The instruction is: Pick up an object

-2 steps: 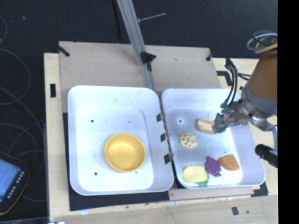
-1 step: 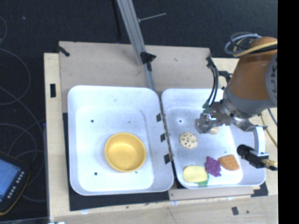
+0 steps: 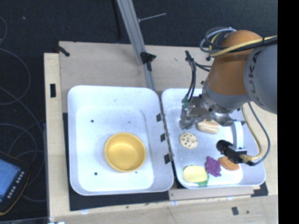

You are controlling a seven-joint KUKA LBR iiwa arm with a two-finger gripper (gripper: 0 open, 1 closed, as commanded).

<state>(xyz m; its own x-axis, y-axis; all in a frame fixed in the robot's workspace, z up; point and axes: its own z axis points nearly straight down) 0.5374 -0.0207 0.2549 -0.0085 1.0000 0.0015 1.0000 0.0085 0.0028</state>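
I count one yellow bowl (image 3: 124,151) in the left bin (image 3: 81,106). Right bin (image 3: 174,99): one cookie (image 3: 188,140), one tan bread piece (image 3: 208,126), one purple grape bunch (image 3: 213,166), one yellow-green item (image 3: 195,174), one orange item (image 3: 230,164). Gripper (image 3: 186,120) sits just above the cookie; grip state: cannot tell.

Your arm (image 3: 254,73) entered from the right of the frame, its grey link giving way to the broad orange band (image 3: 229,64) above the wrist, and it was bent steeply downward so that the wrist pointed at the bench below. You could follow grey and dark cables looping over the top of the orange section and trailing down its left side to the metallic wrist block beneath. The gripper (image 3: 185,121) hung low at the arm's lower left end, seen from above and partly masked by its own mounting hardware.
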